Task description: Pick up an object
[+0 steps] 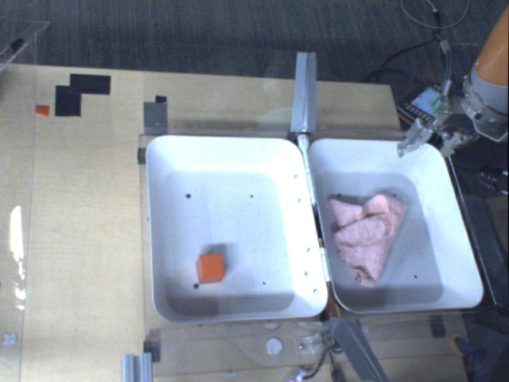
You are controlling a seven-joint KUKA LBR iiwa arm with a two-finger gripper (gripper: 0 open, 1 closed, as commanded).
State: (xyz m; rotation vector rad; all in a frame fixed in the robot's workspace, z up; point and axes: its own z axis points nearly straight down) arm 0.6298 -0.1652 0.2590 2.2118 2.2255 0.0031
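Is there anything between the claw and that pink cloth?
Nothing visible. The gripper hangs over the right bin's far right corner, and the pink cloth lies uncovered in that same bin.

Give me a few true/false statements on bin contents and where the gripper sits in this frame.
1. An orange block lies in the left bin. True.
2. The pink cloth shares a bin with the orange block. False: it lies crumpled in the right bin.
3. The gripper is near the right bin's far right corner. True.
4. The gripper holds the pink cloth. False: the cloth lies on the bin floor, apart from it.
5. The orange block sits at the left bin's far edge. False: it is near the front.
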